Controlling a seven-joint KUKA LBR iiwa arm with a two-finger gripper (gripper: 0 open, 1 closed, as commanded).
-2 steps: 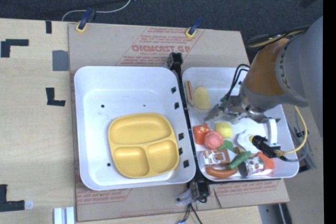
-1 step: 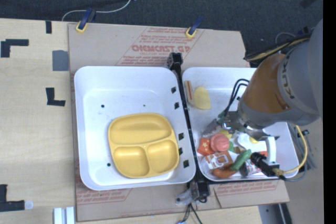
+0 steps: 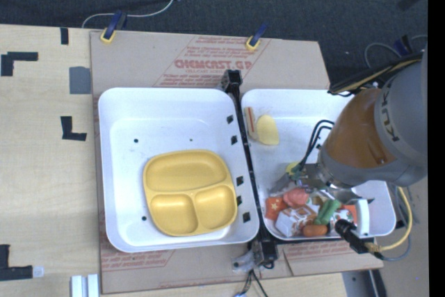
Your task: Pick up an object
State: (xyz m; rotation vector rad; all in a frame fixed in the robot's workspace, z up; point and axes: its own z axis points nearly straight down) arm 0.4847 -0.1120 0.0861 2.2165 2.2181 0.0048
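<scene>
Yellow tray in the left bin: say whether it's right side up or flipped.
Right side up: the tray shows its three hollow compartments facing upward.

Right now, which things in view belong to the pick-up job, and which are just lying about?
Belongs to the job:
- gripper, lowered over the pile
- pile of small toy food items in the right bin
- pale yellow piece in the same bin, a possible pick

Just lying about:
- yellow divided plate in the left bin
- cardboard sheet
- clamps
</scene>
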